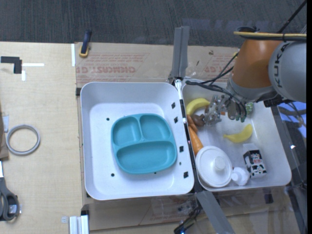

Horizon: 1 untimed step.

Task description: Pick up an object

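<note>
My gripper (213,115) hangs low over the back left part of the right bin (278,145), beside a yellow banana (196,104) that lies against the bin's left wall. An orange carrot (195,138) lies just below the banana along that wall. A second yellow banana-shaped piece (239,134) rests in the middle of the bin. At the bin's front stand a white lidded pot (214,165), a small white cap-like piece (240,176) and a black-and-white toy (254,162). Nothing is visibly held.
The left bin (92,145) holds a blue divided plate (144,143). On the wooden bench to the left lie a grey tape ring (21,139) and scissors (7,204). The arm's grey and orange body (265,62) covers the right bin's back right corner.
</note>
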{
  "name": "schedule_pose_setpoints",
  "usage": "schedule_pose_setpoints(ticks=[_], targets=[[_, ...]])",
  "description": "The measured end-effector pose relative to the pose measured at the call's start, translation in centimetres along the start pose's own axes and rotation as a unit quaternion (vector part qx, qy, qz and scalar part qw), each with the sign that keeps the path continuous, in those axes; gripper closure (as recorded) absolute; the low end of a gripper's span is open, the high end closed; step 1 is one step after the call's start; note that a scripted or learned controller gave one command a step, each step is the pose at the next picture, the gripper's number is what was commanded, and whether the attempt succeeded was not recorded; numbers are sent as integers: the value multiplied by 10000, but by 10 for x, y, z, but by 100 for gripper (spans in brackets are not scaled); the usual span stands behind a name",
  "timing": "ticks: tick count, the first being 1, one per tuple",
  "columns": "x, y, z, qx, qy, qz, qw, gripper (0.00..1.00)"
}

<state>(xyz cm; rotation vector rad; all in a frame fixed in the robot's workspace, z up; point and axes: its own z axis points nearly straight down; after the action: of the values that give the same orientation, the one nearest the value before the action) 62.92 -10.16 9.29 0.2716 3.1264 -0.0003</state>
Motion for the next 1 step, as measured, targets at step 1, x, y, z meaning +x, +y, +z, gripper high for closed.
schedule_pose_setpoints(ticks=[1], targets=[[-5, -74, -1, -1, -15, -2216, 9751, 100]])
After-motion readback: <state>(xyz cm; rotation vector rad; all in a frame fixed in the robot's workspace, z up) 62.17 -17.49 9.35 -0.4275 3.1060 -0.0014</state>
